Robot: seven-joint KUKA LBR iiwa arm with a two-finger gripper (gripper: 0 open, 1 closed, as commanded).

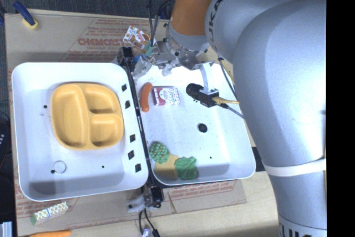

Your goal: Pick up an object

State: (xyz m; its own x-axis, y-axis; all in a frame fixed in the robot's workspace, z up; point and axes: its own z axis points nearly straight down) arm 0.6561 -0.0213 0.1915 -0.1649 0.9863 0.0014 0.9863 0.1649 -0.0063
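In the right bin (222, 141), an orange sausage-shaped piece (145, 97) lies near the left wall, with a red and white packet (166, 96) just to its right. At the front left corner sit a green knobbly piece (158, 150), a yellow block (166, 167) and a darker green piece (187, 167). My gripper (143, 61) hangs over the bin's back left corner, just above the sausage piece and apart from it. Nothing shows between its tips.
The left bin (28, 119) holds a yellow divided tray (87, 115). The big grey arm (277, 80) covers the right bin's right side. A black fitting with a cable (201, 94) juts over the bin's middle. Small packets (136, 36) (50, 212) lie on the cardboard outside the bins.
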